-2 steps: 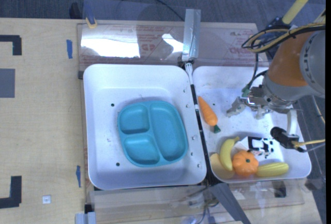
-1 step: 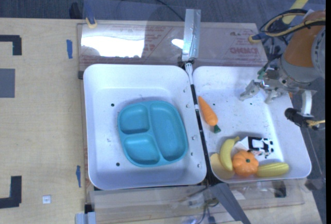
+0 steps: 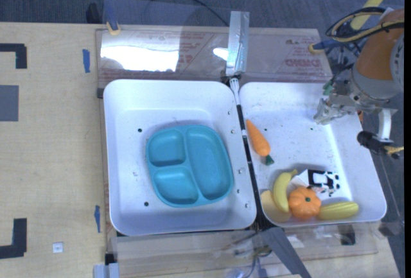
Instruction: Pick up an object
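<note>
Gripper (image 3: 334, 108) mine, above right bin (image 3: 292, 103) far corner; jaw opening unclear, nothing visibly held. Carrot (image 3: 257, 139) nearer camera, leftward. Banana (image 3: 281, 188), pumpkin (image 3: 304, 202) clustered further toward camera. Risk: crowded pile could deflect my grasp, causing slip.

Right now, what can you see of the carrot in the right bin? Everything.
The carrot is a small orange toy, plastic-looking, with a dark green stub at its lower end. It lies flat on the right bin floor near the left wall, tip pointing up-left, slanted. Nothing touches it; the banana lies apart below, the gripper off to the right.
</note>
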Tool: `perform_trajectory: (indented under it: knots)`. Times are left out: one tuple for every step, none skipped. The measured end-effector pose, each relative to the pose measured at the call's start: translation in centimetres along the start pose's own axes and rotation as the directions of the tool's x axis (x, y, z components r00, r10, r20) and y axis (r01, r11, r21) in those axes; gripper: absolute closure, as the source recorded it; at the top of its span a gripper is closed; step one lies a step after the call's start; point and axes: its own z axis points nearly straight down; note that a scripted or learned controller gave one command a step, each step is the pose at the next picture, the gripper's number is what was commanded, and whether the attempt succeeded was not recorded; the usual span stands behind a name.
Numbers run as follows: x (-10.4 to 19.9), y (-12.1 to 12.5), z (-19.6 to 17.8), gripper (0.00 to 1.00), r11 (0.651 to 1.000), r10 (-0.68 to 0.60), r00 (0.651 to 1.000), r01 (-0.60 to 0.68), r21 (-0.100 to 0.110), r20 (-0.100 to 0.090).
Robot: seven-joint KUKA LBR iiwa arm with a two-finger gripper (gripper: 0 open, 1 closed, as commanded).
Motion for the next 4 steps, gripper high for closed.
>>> perform_trajectory:
  knots:
    - [3.1, 2.4, -11.7, 1.0, 0.997, 0.083, 0.997, -0.082, -0.007, 0.007]
    - [10.3, 2.3, -11.7, 1.0, 0.997, 0.081, 0.997, -0.081, 0.008, 0.004]
    - [20.1, 1.4, -17.8, 1.0, 0.996, 0.089, 0.996, -0.089, 0.0, 0.002]
    - [13.3, 1.8, -14.0, 1.0, 0.994, 0.105, 0.994, -0.105, 0.014, 0.008]
